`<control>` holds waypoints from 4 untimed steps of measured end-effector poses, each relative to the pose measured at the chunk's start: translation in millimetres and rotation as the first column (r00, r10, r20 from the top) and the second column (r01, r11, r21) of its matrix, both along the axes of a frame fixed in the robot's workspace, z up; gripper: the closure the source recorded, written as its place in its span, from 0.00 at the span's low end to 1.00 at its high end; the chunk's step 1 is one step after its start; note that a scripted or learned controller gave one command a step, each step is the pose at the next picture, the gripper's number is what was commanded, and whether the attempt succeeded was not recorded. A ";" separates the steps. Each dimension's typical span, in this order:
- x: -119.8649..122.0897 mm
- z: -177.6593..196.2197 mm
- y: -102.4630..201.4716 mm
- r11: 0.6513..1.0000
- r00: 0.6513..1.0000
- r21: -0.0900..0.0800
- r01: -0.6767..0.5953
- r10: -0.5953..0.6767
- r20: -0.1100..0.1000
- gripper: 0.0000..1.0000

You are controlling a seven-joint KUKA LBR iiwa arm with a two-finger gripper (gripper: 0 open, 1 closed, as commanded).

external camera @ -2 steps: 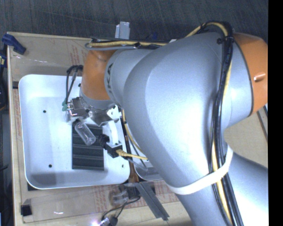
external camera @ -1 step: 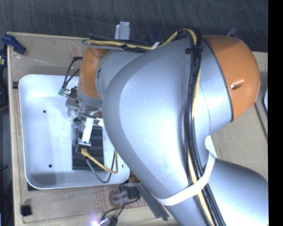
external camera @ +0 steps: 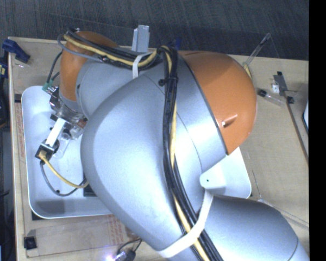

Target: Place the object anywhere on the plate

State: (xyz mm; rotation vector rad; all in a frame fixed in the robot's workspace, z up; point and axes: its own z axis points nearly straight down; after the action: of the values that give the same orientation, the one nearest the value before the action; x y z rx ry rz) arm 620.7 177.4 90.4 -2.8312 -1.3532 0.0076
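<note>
Pincer [external camera: 65, 125] sits low over the left white bin [external camera: 30, 145], at the end of the wrist, just under the orange band [external camera: 70, 72]. From this slanted overhead angle its working end is mixed up with a white connector block [external camera: 55, 132] and small fittings, so I cannot tell how far it is open, nor whether it has hold of anything. Nothing identifiable shows gripped there.

A yellow and black cable [external camera: 57, 175] runs from a small plug [external camera: 42, 154] beside the pincer, loops down across the bin floor and curves back under the arm.

Object and plate for the task: cannot locate either. The bare part of the left bin floor is plain white, and the rest of that bin is hidden by the arm.

Arm [external camera: 152, 162]: large grey links cover the middle and lower right of the view, with a big orange cap [external camera: 223, 102] at the joint on the upper right. A black and yellow cable bundle [external camera: 171, 145] is strapped along the links with white ties.

Bench [external camera: 282, 129]: light wood surface shows on the right, carrying a thin rod [external camera: 256, 49] and some small metal parts [external camera: 280, 86]. A blue clamp [external camera: 13, 49] sits at the upper left corner. Dark carpet floor [external camera: 152, 10] lies beyond the far edge.
</note>
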 end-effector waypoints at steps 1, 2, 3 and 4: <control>-45.9 0.7 -58.7 0.971 0.971 0.001 -0.237 0.237 -0.001 1.00; 20.0 0.3 -17.2 0.943 0.943 -0.003 0.332 -0.332 0.005 1.00; -23.6 0.4 -49.0 0.988 0.988 0.001 -0.154 0.154 -0.001 1.00; 33.9 0.0 -49.7 0.994 0.994 -0.001 0.105 -0.105 -0.001 1.00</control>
State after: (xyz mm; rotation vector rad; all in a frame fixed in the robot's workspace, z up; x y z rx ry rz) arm 654.6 127.8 90.4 -2.8986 -1.2021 0.0094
